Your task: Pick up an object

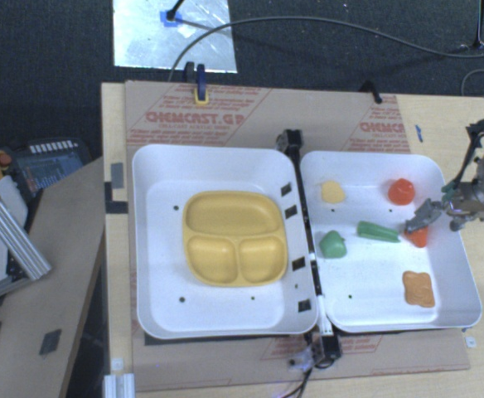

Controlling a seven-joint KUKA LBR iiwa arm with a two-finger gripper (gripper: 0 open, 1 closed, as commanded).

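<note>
Bins number two, shallow and white, side by side on the bench. Going from the left, the left bin [155, 222] holds one thing, a yellow divided tray [234, 237] with three compartments, lying near its middle. The right bin [366, 305] holds six small pieces. Taking that bin as a clock face, one green rounded piece [332, 244] lies toward nine o'clock, close to the wall between the bins, and one pale yellow piece [332, 191] sits toward ten o'clock. One long green piece [378, 232] lies near the centre, slanting toward four o'clock. One red-orange round piece [401, 191] sits toward one o'clock, well apart from the rest. One orange flat piece [418, 288] lies toward five o'clock. One small red-orange piece [418, 238] sits toward three o'clock, just beside the end of the long green piece. The one gripper [416, 221] reaches in from three o'clock and hangs right over that small red-orange piece, its grey tips pointing toward nine o'clock; whether its jaws are parted or closed cannot be told, and no piece can be seen held between them.
</note>
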